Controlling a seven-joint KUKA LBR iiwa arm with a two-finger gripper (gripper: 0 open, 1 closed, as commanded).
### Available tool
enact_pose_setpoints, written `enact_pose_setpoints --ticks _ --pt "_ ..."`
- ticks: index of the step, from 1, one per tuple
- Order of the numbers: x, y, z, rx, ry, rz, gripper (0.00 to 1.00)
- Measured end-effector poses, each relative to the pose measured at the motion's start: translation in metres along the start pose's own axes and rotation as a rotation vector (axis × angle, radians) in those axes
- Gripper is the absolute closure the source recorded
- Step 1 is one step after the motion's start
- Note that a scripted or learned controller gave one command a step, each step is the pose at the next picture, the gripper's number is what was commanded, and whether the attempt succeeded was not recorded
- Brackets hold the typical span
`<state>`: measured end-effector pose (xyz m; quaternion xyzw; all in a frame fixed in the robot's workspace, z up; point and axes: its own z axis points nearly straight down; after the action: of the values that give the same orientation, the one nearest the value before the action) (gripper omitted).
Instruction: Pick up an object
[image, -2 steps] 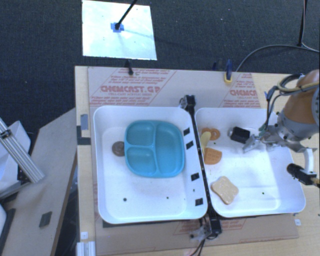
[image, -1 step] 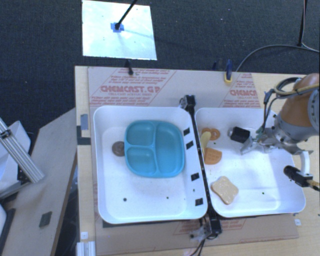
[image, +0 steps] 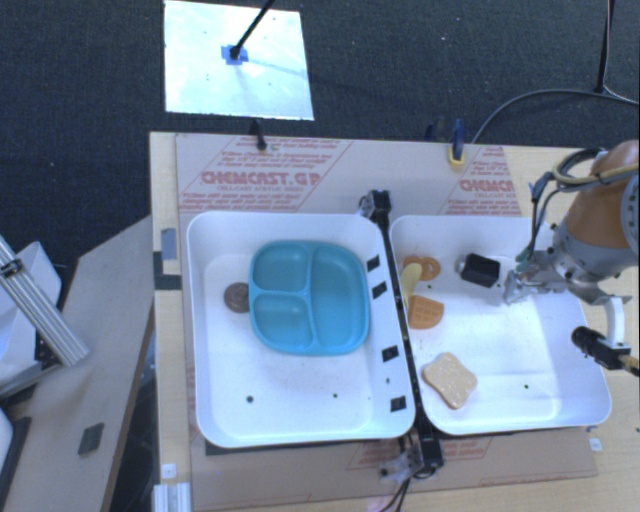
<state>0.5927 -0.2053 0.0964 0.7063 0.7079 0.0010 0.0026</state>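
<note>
gripper (image: 516, 287) low over the back half of the right bin (image: 560, 405). released or clenched: cannot tell from this angle; nothing seen in it. candidate things all lie toward the divider: round orange piece (image: 421, 268), orange wedge (image: 425, 312) just beside it, toast slice (image: 449, 380) nearer the front, apart from both. judgement: toast slice looks the cleanest target, lying free with bare floor around it. centre above it, come straight down, close across its narrower side. left bin (image: 215, 400) holds a blue plate (image: 306, 297).
</note>
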Motion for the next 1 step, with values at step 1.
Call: enact_pose_setpoints --ticks 1 --pt "0.0084 -0.0028 -0.0503 0.0 0.001 -0.003 1.0"
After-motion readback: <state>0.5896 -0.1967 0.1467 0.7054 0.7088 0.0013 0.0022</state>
